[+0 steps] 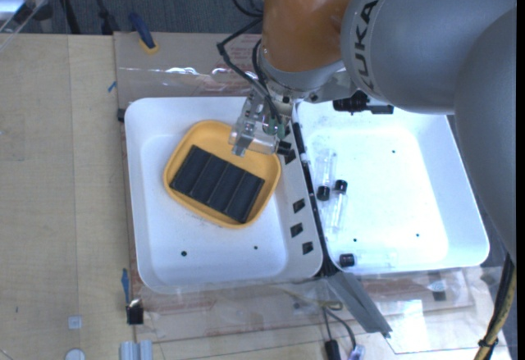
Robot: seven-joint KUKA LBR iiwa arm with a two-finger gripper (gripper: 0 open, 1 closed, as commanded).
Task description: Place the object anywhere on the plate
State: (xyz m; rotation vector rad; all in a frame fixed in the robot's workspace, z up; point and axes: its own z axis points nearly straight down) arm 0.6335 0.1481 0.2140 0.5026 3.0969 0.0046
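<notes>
Camera view: gripper [248, 137] hangs over the far right part of the yellow plate [182, 158], fingertips just above or at the plate's far rim. Can't tell how the tips stand; they're small, blurred against the rim, and the wrist hardware covers them from above. Nothing visibly pinched.

Black ribbed object [217, 181], flat, rectangular, four ridged segments, lies on the plate, below-left of the fingertips, close to them. Its upper right corner sits just beside the tips; contact unclear. Object lies at a slant, long side running from upper left to lower right, taking up most of the plate's floor. It is fully inside the plate rim.

Plate is squarish with rounded corners and sits rotated in the left bin [156, 235], which extends left of and below the fingertips. A bare strip of plate rim shows left of and below the object.

Right of the fingertips: the divider where the two bins meet, with a row of small black clips [299, 206] along it. Right bin [410, 211] is further right, brightly lit. Clear syringe-like tubes [335, 190] with black caps lie in it near the divider, lower right of the fingertips, well apart from the plate.

Arm [410, 30], grey with orange band [308, 10], comes in from the upper right above the fingertips.
</notes>
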